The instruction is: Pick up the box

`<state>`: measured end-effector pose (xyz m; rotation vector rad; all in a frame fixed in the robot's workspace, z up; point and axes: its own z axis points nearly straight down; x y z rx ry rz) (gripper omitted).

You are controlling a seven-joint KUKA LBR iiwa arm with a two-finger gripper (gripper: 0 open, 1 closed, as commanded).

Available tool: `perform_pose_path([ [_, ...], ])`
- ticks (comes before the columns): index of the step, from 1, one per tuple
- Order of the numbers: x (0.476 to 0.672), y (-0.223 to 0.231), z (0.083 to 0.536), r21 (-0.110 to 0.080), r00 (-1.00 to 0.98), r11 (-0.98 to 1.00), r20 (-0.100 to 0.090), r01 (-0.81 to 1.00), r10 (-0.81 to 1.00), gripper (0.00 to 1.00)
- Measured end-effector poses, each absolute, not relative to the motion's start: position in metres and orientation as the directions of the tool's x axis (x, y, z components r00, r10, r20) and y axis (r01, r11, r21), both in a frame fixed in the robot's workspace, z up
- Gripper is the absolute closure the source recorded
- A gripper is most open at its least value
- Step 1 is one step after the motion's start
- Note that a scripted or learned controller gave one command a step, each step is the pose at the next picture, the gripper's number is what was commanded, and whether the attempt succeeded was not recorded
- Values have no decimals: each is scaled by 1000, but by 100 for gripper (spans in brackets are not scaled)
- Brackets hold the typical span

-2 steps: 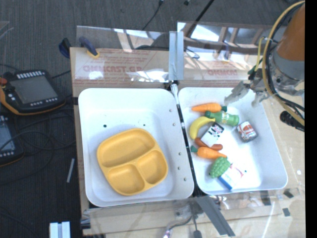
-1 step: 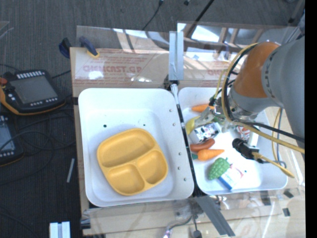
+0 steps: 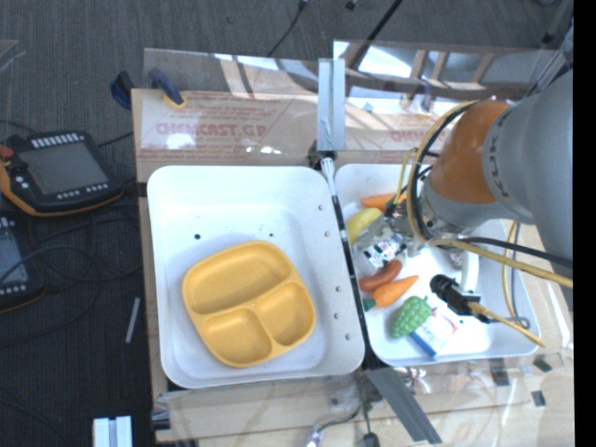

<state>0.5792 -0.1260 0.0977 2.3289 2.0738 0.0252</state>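
The box point(image 3: 435, 332) is small and white with a blue edge and a red mark. It lies in the right bin point(image 3: 521, 338) near its front, just right of a green bumpy toy vegetable point(image 3: 410, 317). My gripper point(image 3: 386, 243) hangs low over the left part of that bin, up and to the left of the box and apart from it. It is among the toy food, between a yellow fruit point(image 3: 364, 221) and two orange carrots point(image 3: 389, 281). Nothing shows between it and the box.
A third carrot point(image 3: 377, 200) lies at the back of the right bin. The left bin point(image 3: 186, 203) holds a yellow divided plate point(image 3: 248, 302). My grey arm with its orange band point(image 3: 466, 161) covers the right bin's back right.
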Motion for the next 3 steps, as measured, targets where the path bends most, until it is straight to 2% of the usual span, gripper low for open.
perform_pose_path([
  [1, 588, -113, 92, 18, 75, -74, -15, 997, 997, 0],
  [2, 628, -112, 91, -1, 585, -585, -4, 811, 811, 0],
  [3, 568, -108, 93, 17, 771, -771, 8, 636, 637, 0],
])
